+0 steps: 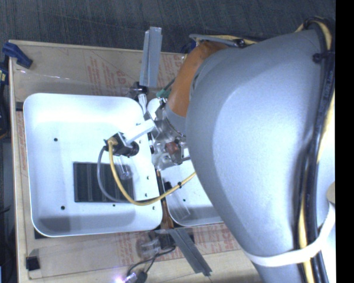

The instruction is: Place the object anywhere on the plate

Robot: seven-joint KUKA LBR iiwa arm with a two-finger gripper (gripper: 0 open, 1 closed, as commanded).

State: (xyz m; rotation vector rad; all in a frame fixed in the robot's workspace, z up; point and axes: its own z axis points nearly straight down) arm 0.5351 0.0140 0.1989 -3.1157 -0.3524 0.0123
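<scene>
Arm (253, 146): reaches in from the right and covers most of the right bin (189, 216); I get only a strip of that bin's near corner.

Gripper (167, 150): sits over the seam between the two bins, just at the right wall of the left bin (53, 122); whether it is spread or closed on anything I cannot tell, the wrist hardware crowds it.

Plate (88, 184): I take the dark ribbed rectangle on the floor of the left bin for the plate; it lies flat toward the near side, well left of the gripper.

Object: I cannot tell where it is; nothing I can pick out rests on the plate, and nothing is plainly held; it may be under the arm in the right bin, but that is a guess.

Done so far: as I judge it, nothing I can confirm; the plate looks unloaded.

Left to do: if a thing is held, carry it left and down over the plate and let go; if not, the pick itself is still ahead.

Bench (76, 249): bare board around the bins.
</scene>
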